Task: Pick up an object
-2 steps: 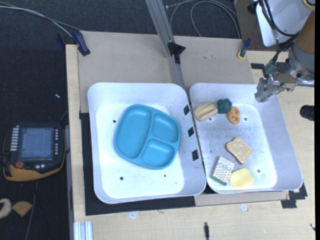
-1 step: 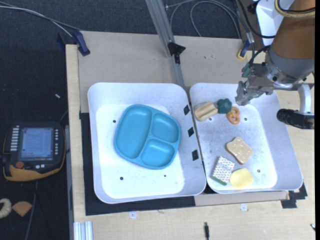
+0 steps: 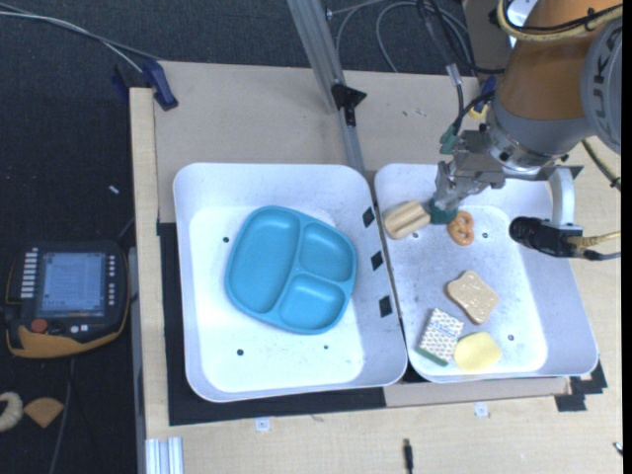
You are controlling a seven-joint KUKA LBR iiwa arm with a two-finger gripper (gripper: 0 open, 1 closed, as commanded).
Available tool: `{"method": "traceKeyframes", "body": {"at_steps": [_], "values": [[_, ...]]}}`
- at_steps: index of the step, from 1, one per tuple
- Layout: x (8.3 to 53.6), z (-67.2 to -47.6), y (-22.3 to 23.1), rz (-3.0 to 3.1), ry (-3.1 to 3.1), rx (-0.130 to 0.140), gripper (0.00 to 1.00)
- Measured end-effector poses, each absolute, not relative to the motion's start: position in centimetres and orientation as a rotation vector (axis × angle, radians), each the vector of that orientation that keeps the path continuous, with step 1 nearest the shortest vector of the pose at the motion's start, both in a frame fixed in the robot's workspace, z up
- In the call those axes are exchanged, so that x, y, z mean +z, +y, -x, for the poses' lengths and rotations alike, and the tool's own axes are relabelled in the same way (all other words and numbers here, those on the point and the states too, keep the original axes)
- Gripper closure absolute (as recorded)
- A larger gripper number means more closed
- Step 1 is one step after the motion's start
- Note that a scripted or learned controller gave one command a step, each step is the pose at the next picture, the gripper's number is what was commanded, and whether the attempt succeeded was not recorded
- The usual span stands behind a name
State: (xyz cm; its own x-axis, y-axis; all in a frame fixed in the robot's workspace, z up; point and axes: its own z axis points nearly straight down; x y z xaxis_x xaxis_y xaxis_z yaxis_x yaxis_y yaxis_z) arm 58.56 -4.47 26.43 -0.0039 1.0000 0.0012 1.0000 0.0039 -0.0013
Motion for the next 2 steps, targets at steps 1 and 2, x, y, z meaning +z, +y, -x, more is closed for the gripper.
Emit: {"method": "traceKeyframes", "body": {"at_steps": [1,2], "values": [[24.8,-59.4,0.1,2.214,-2.225,0.002,1.00],[23.6,-60.9,4.9,2.215,-2.228,-0.002,1.00]]}}
